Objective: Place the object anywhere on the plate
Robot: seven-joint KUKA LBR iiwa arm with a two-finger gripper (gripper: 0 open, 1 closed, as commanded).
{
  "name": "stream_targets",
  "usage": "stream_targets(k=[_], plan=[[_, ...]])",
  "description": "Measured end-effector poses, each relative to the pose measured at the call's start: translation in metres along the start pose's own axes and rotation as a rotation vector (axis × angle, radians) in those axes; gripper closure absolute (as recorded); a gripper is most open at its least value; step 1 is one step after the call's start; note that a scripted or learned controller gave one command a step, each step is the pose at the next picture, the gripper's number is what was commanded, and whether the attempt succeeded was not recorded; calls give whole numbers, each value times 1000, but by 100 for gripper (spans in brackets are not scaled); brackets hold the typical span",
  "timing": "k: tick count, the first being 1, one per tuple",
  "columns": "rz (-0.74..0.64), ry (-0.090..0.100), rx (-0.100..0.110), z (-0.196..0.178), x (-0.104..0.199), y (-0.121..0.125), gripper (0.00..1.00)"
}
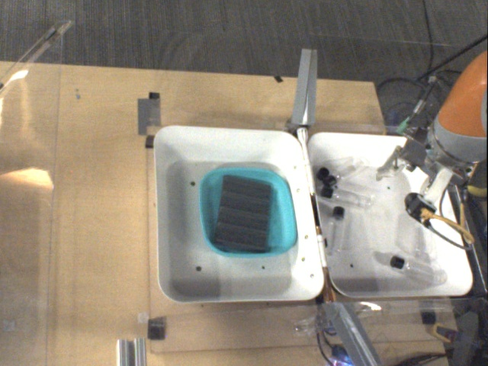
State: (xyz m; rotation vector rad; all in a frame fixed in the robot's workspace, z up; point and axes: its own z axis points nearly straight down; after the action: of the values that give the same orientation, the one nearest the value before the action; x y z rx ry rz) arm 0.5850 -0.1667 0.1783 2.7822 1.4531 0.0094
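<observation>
Across the 2 white bins, the left bin (175,227) holds a glossy turquoise plate (287,208), square with rounded corners. A dark grey ribbed block (244,212) lies flat on the plate's middle. Several clear tubes (415,266) with black caps lie scattered in the right bin (366,277). The gripper (402,158) hangs over that bin's far right corner; I cannot tell whether it is open or closed.

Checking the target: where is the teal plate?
In the camera view, the teal plate sits centred in the left white bin, a dark ribbed block lying on it.
</observation>
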Motion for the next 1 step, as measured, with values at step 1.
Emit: stream_targets(k=[1], plan=[[39,-2,-2,-28,-14,8,0]])
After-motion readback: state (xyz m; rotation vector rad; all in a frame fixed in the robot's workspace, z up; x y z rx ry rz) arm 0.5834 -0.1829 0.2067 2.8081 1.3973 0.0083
